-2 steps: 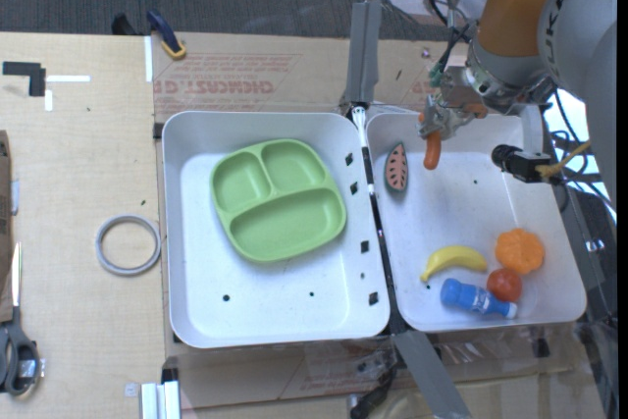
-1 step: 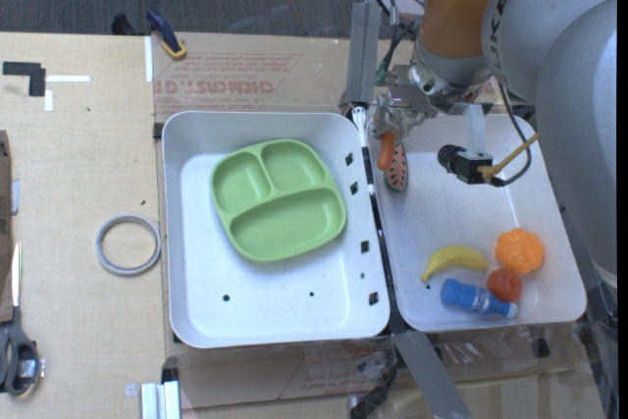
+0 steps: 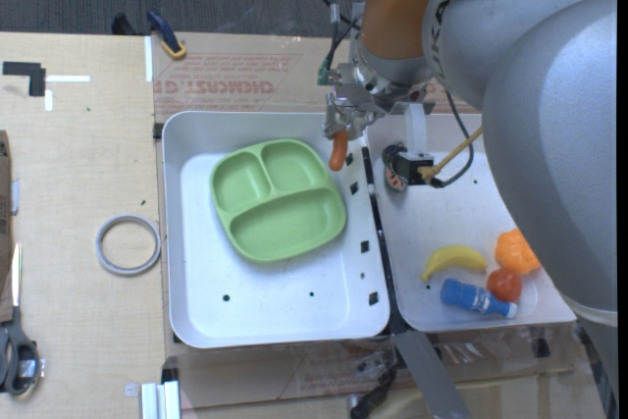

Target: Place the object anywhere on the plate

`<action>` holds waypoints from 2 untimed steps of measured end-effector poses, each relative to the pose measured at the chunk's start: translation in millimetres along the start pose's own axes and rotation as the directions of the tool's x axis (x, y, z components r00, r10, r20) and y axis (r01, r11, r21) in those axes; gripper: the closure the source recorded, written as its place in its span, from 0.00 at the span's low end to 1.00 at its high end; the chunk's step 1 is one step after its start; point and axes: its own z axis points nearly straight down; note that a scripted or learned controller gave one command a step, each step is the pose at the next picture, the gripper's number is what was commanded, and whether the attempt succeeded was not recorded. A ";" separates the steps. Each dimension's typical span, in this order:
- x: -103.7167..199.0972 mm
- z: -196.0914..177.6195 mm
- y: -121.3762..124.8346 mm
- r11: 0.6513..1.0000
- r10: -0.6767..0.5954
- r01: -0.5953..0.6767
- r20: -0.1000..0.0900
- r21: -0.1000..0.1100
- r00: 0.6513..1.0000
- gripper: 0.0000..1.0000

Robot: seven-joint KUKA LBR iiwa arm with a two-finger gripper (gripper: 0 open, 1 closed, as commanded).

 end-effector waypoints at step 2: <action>50.2 92.5 -23.6 1.000 0.002 -0.002 -0.002 -0.006 1.000 0.00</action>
